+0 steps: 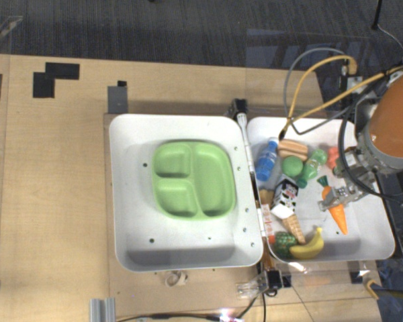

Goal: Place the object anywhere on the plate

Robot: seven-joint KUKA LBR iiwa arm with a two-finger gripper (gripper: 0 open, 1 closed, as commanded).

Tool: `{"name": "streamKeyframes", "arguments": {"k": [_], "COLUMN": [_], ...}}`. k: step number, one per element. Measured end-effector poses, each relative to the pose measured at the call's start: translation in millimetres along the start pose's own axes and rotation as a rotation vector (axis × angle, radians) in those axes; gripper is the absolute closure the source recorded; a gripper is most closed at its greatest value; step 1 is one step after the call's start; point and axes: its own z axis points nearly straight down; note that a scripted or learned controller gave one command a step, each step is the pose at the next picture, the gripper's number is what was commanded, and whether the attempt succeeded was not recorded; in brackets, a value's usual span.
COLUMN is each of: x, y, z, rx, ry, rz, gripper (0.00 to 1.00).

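Dark grey carpet floor (208,12) beyond light wooden bench (50,200).

We log the plate (192,180): light green, three compartments, lying flat near the centre of the left bin (131,243), nothing on it. The candidate objects sit as a clutter of toy foods (292,200) in the right bin (373,230): banana (307,245), carrot (338,218), blue bottle (266,161).
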Motion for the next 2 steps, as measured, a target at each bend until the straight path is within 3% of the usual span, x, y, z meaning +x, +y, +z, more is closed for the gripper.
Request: {"name": "streamKeyframes", "arguments": {"k": [1, 2], "x": [-72, -189], "y": [-111, -157], "z": [-35, -47], "rx": [0.006, 0.003], "ry": [-0.005, -0.008], "rz": [0.009, 0.175], "gripper": [1.0, 1.0]}}
